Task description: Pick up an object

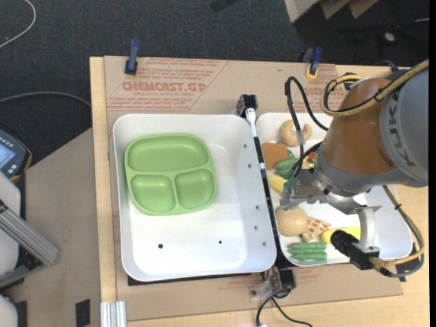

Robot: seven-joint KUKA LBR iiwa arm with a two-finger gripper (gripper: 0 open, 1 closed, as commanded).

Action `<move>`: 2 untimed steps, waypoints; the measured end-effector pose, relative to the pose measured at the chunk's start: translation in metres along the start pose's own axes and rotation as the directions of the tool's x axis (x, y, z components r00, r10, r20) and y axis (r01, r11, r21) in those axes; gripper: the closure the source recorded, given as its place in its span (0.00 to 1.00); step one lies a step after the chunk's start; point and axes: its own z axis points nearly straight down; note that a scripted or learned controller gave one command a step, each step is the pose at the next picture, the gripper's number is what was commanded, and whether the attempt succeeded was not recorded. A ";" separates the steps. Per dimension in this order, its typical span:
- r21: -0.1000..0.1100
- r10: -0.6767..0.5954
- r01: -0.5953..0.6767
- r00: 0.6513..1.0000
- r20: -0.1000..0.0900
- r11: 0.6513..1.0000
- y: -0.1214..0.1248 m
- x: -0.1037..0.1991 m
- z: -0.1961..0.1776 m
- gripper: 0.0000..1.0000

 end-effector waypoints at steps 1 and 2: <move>-0.003 0.006 -0.006 1.000 0.004 1.000 0.000 0.053 0.000 1.00; -0.021 0.010 -0.010 1.000 0.003 1.000 0.003 0.063 -0.151 1.00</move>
